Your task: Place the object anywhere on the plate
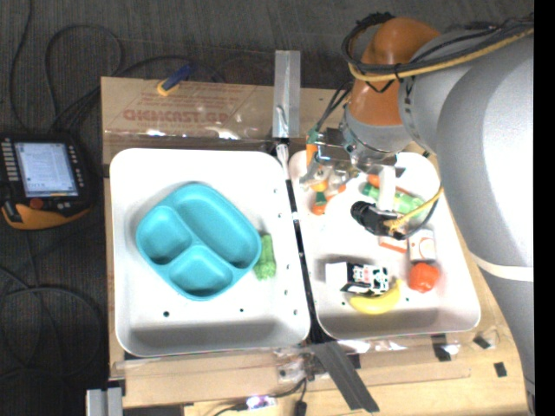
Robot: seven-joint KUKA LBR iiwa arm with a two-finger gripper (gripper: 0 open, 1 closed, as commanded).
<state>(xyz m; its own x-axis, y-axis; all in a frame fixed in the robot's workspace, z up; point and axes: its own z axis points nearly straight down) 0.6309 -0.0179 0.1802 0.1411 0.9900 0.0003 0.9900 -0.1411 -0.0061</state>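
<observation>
A blue plate [198, 238] with three compartments lies in the left bin [139, 319]. My gripper [323, 165] hangs low over the far left corner of the right bin [451, 315], reaching in from the arm on the right. Just below it lies a small orange and green toy carrot [319, 200]. Another orange piece [314, 180] sits close under the gripper. A green leafy toy [265, 256] rests in the left bin against the plate's right rim.
The right bin also holds a green and orange toy [392, 198], a white box [422, 246], an orange fruit [423, 276], a black-and-white toy [368, 276] and a banana [375, 302]. A ridge between the bins [297, 250] separates them.
</observation>
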